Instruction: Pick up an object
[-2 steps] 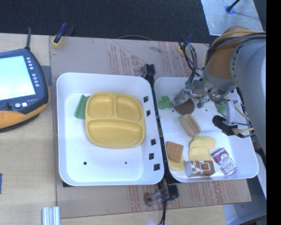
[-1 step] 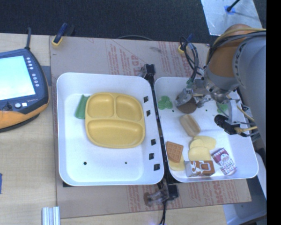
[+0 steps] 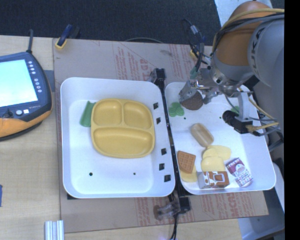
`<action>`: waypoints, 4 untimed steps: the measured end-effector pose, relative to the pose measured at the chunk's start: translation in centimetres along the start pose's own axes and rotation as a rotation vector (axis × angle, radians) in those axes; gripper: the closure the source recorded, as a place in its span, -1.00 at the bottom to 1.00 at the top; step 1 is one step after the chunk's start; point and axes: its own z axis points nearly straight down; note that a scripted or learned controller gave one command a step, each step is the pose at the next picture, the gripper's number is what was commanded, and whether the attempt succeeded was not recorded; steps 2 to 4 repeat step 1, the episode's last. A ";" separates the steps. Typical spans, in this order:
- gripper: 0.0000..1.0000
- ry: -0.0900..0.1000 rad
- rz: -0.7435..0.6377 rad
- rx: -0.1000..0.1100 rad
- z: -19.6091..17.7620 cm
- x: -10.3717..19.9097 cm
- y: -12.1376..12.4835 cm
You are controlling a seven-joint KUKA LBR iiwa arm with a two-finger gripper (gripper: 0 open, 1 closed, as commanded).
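Note:
My gripper (image 3: 192, 93) hangs over the far left part of the right bin (image 3: 260, 181). A dark brown round object (image 3: 193, 103) lies right under it, partly hidden by the gripper; I cannot tell whether they touch. Nearby in that bin are a small green piece (image 3: 176, 109), a tan bread roll (image 3: 202, 134), a waffle square (image 3: 186, 160), pale yellow pieces (image 3: 215, 157), a small orange and white carton (image 3: 213, 179) and a red and white packet (image 3: 238, 171).
The left bin (image 3: 75, 179) holds a yellow divided tray (image 3: 122, 128) with a green piece (image 3: 87, 113) at its left edge. A teach pendant (image 3: 15, 91) lies on the bench at the left. Black cables (image 3: 240, 121) trail off the arm over the right bin.

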 end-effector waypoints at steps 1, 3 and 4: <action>1.00 -0.001 0.001 0.007 0.0 3.7 -0.6; 1.00 -0.001 0.001 0.007 0.0 3.7 -0.6; 1.00 -0.001 0.001 0.007 0.0 3.7 -0.6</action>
